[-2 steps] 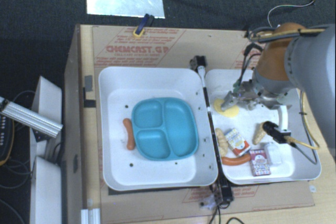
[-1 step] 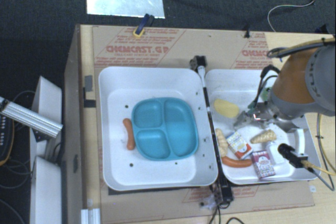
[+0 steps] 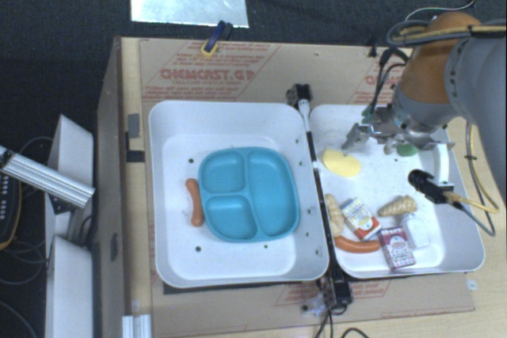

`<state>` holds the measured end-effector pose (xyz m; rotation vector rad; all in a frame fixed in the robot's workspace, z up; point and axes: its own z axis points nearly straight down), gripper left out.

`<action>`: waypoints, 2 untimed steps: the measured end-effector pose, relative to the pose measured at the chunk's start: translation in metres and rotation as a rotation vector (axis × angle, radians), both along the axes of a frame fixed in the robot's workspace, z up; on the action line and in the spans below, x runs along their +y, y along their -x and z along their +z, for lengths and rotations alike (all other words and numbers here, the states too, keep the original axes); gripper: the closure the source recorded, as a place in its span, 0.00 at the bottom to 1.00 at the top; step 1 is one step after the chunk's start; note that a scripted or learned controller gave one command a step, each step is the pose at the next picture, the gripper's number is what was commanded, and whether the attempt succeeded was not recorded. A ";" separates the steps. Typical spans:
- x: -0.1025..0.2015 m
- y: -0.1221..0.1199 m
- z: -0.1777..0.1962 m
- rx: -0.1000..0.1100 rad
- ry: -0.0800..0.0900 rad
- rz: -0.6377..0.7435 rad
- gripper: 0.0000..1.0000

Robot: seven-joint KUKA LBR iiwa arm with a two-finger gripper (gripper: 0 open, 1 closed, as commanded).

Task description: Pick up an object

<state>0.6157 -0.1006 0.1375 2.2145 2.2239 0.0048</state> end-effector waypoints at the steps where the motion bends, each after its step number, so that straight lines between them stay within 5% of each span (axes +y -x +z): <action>1: -0.016 0.092 -0.053 0.004 0.000 -0.004 0.00; 2: 0.008 0.031 -0.053 0.002 0.000 -0.001 0.00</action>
